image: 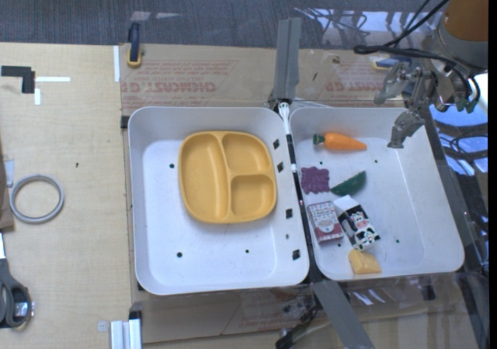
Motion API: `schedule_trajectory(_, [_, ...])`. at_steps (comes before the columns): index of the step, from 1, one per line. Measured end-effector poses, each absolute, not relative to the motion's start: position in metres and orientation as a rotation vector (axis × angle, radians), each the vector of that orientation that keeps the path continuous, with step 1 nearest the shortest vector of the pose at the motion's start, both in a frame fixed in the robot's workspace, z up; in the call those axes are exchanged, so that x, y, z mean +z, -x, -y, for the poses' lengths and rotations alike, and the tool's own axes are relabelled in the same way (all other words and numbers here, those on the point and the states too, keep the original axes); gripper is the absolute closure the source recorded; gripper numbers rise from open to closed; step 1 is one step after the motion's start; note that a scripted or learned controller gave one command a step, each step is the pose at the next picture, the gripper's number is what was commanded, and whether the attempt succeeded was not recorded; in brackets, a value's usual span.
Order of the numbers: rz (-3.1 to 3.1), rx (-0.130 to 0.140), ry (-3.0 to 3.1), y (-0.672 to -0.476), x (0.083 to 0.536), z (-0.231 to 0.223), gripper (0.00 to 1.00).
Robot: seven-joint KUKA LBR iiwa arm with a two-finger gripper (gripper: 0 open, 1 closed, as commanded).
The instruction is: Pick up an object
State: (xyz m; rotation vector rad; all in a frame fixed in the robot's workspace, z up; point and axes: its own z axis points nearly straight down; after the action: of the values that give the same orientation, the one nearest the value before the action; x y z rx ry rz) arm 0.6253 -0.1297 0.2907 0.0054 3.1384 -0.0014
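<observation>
The right bin [435, 207] holds several small items: an orange carrot [342, 142], a purple piece [314, 179], a dark green piece [349, 183], a red and white packet [324, 223], a black and white carton [359, 228] and a yellow wedge [364, 263]. My gripper [390, 122] hangs over the bin's far right corner, above and to the right of the carrot. It is open with nothing between its fingers.
The left bin [155, 231] carries a yellow divided plate [228, 176]. On the bench at the left lie a grey tape ring [35, 198] and scissors [14, 302]. Cables trail from the arm at the upper right.
</observation>
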Motion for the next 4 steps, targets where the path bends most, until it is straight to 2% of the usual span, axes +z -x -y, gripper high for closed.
schedule_trajectory(1, [-3.118,0.0,-0.389,-0.534,0.185,0.143,0.0])
schedule_trajectory(2, [-3.01,-0.001,-0.887,-0.607,0.158,0.172,0.0])
schedule_trajectory(3, [-3.088,0.0,-0.57,-0.568,0.092,0.188,0.0])
schedule_trajectory(4, [-2.95,0.001,-1.069,-0.605,0.103,0.101,0.0])
